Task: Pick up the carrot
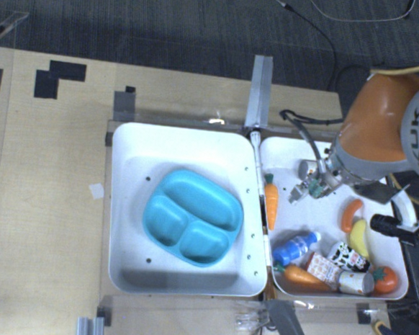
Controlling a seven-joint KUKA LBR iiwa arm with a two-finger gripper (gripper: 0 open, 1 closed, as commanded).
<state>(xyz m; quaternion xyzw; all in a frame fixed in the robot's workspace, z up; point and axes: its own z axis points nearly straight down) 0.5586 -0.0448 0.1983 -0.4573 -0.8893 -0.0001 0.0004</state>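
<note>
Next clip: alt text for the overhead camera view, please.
A grey-and-orange arm's gripper hovers over the right white bin, apart from the orange carrot lying along its left wall. The left white bin holds a blue sectioned plastic tray.

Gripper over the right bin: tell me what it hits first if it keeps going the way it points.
The gripper points down and to the left, so it would probably meet bare bin floor first, short of the carrot by the left wall. Depth is hard to judge.
</note>
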